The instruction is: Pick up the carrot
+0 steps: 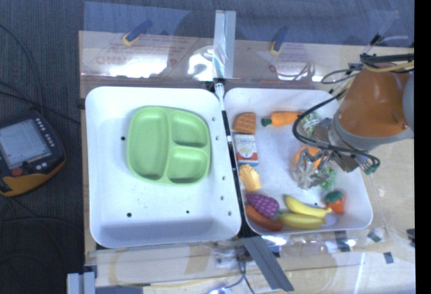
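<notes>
In the camera view, the carrot [285, 118] lies at the upper part of the right bin [357, 222], beside a waffle [244, 123]. The gripper [309, 169] hangs lower right of it; I cannot tell its state.

A divided plate [168, 145] lies in the left bin [101, 171]. In the right bin [360, 208], the carrot [283, 118] lies at the far side, just right of a waffle [244, 123], with the bananas [303, 212] and grapes [262, 204] along the near edge.
</notes>
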Robot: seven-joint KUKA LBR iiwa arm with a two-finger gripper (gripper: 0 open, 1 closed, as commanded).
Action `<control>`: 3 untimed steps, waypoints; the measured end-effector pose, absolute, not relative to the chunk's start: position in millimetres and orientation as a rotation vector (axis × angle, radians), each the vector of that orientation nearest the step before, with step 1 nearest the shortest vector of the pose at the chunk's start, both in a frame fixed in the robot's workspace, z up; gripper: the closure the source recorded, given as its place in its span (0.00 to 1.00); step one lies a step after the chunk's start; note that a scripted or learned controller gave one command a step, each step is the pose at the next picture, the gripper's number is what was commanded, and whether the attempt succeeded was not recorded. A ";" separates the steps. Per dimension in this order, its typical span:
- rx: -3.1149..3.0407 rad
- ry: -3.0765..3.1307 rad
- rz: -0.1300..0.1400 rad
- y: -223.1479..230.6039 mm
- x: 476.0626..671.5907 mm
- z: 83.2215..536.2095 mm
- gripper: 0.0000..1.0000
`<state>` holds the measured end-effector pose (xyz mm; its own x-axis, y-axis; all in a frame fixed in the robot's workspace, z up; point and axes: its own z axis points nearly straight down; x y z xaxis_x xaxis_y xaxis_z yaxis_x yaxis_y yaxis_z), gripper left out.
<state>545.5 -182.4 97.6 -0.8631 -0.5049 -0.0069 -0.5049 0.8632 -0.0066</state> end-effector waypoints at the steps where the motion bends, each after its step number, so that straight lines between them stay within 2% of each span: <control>1: -0.420 3.111 0.004 -173.3 639.9 142.1 1.00; 2: -0.419 3.113 0.005 -173.7 639.2 141.0 0.00; 3: -0.521 3.092 0.002 -213.6 581.8 90.6 0.00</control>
